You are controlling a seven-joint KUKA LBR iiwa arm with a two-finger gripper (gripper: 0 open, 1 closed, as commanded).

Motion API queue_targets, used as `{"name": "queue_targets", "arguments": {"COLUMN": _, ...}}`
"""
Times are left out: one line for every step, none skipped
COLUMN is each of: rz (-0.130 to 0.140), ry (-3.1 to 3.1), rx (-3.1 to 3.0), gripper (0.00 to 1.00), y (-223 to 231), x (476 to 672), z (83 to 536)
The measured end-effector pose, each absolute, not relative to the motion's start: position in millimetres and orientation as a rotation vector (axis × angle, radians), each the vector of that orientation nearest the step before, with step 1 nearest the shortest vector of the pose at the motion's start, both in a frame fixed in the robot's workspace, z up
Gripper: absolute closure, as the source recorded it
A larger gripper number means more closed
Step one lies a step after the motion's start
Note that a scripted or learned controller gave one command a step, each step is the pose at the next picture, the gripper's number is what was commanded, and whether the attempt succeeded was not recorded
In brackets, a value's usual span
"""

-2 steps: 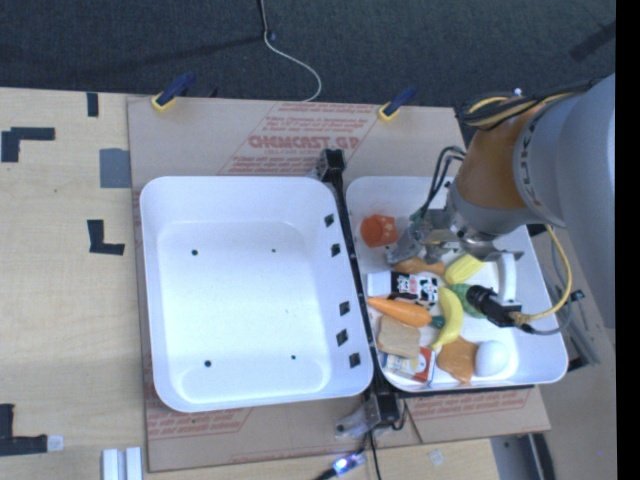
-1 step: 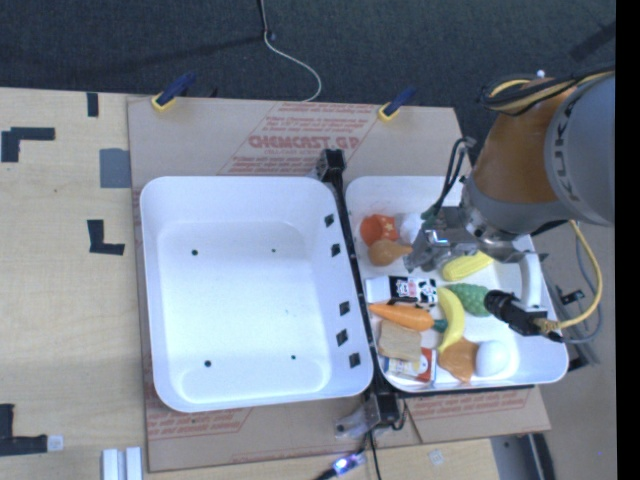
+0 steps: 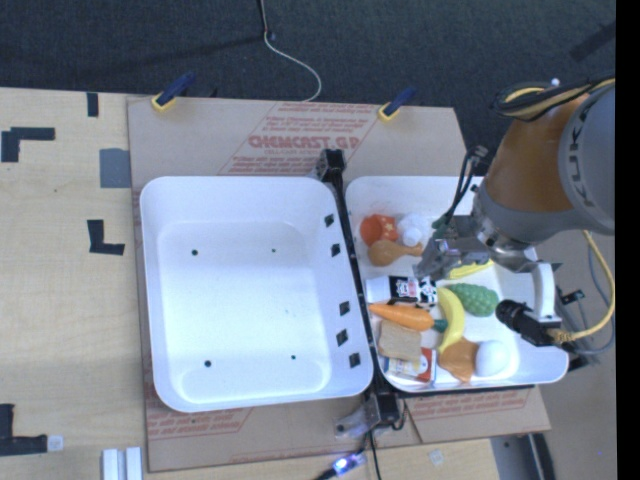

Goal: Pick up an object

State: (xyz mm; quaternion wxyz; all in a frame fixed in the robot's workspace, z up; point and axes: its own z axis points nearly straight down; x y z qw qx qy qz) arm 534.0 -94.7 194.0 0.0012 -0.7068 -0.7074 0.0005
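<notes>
Where the pale wooden bench (image 3: 60, 298) runs along the left of the camera view, a brown cardboard sheet (image 3: 290, 138) with red printing lies on it, pinned at its far edge by two blue and yellow clamps (image 3: 172, 91), and it carries both containers. On its left half sits the shallow white plastic left bin (image 3: 160, 368), whose floor shows a few small dark holes. Just beside it, across a black divider strip (image 3: 345, 258), sits the white plastic right bin (image 3: 545, 373), crowded with toy food. At the far left of that bin an orange-red round toy (image 3: 377, 228) touches a tan drumstick-shaped toy (image 3: 390, 252), with a small white ball (image 3: 412, 232) just beside them. Nearer the camera lie a black-and-white patterned card (image 3: 410, 290), an orange plastic carrot (image 3: 402, 316), a brown bread-like slab (image 3: 400, 342) and a white packet with red print (image 3: 412, 366). Further right are a yellow plastic banana (image 3: 454, 318), a green bumpy vegetable toy (image 3: 478, 298), an orange wedge (image 3: 457, 360) and a white egg-shaped toy (image 3: 492, 358). The grey two-finger gripper (image 3: 440, 258) hangs low over the middle of this bin, just above the card and banana; whether its jaws are spread or pressed together cannot be told, as the wrist hides them. Behind it, the grey arm with its orange band (image 3: 530, 178) enters from the right.
</notes>
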Motion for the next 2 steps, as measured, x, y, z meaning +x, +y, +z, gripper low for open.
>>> {"name": "queue_targets", "arguments": {"rz": -0.019, "ry": -2.237, "rx": -2.224, "gripper": 1.00, "y": -49, "x": 538.7, "z": 481}}
{"name": "queue_targets", "arguments": {"rz": 0.017, "ry": -2.222, "rx": -2.203, "gripper": 1.00, "y": 28, "x": 526.1, "z": 341}}
